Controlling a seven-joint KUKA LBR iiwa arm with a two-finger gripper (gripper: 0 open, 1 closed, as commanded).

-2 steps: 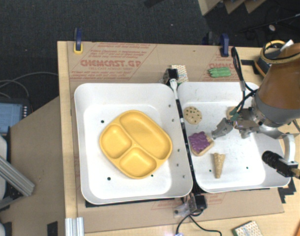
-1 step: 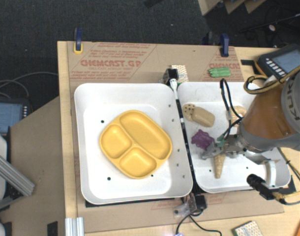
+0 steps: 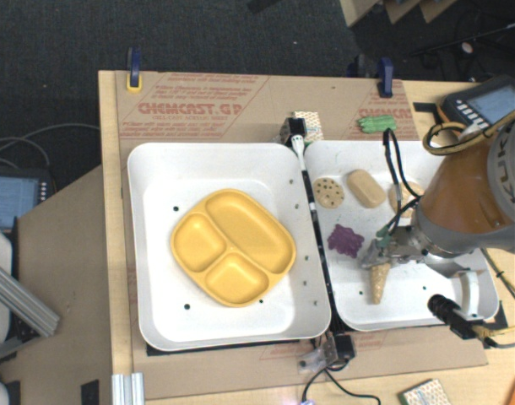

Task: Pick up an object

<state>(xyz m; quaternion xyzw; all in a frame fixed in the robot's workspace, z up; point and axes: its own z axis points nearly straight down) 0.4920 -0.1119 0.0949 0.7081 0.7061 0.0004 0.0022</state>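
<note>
- The gripper sits low in the right bin, right at the top end of an ice-cream cone.
- The cone lies just at six o'clock from the gripper, touching or nearly touching it; its long axis runs twelve to six, narrow tip toward six.
- I cannot tell whether the gripper is parted or clenched, nor whether it has the cone.
- Purple grapes lie just beside the gripper at ten o'clock; a cookie and a bread roll lie farther off toward eleven and twelve.
- The arm comes in from three o'clock, its wrist bent down over the bin.
- A yellow divided plate rests in the left bin, well apart.
</note>
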